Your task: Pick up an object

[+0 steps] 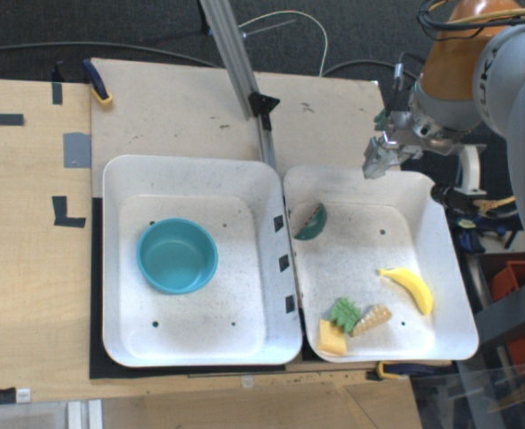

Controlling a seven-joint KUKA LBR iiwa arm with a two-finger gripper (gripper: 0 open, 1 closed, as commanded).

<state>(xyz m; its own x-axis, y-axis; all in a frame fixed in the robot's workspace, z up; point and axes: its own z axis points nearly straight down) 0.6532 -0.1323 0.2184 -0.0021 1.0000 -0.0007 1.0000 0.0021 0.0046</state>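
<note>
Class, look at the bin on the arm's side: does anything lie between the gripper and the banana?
Nothing visible does. The gripper hangs over the far rim of the right bin, and the banana lies on bare floor nearer the camera. The dark green piece lies off to the side.

No readable text, labels or numbers anywhere.

Robotics lab, KUKA arm (pixel 477 61), two white bins (pixel 119 239), taped bench (pixel 29 239), loose cables (pixel 289 25)
</note>
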